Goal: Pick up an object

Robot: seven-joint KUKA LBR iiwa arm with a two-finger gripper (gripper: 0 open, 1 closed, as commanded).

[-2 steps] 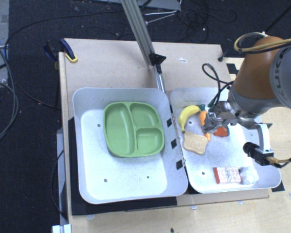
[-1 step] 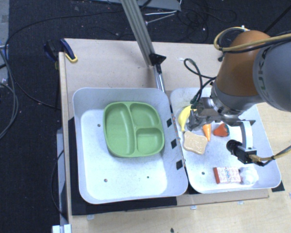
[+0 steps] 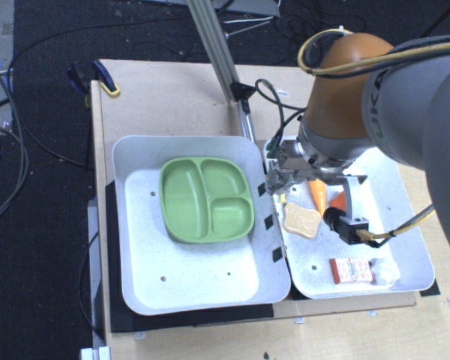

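Here the pincer (image 3: pixel 285 172) hangs low over the right bin (image 3: pixel 405 201), at its far-left corner against the wall shared with the left bin (image 3: pixel 135 276); the wrist hides its working end, so how wide it stands cannot be told. Just beside it lie an orange carrot-like piece (image 3: pixel 317 193) and a tan toast slice (image 3: pixel 301 220), perhaps untouched. A red-and-white packet (image 3: pixel 351 271) sits near the bin's front edge. A green divided plate (image 3: pixel 207 199) rests in the left bin. Cables cross the dark floor (image 3: pixel 37 201) beyond the table (image 3: pixel 165 100).
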